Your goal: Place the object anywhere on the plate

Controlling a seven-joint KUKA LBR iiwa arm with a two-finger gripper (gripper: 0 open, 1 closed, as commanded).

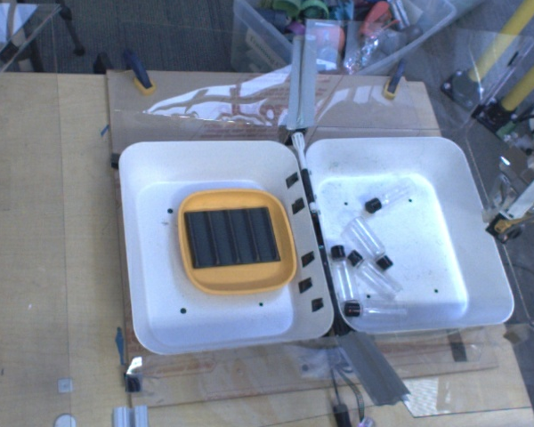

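Observation:
A yellow plate with a dark ribbed centre lies flat in the middle of the left white bin. In the right white bin lie several clear plastic vials with black caps. One vial is near the bin's middle back, and another lies slanted below it. A third rests along the front edge, and others crowd beside the divider. Nothing is on the plate.
A row of black clips runs down the divider between the bins. A metal strip stands behind them. A clear tub of colourful toys sits at the back. Cables and a yellow pole are at the right.

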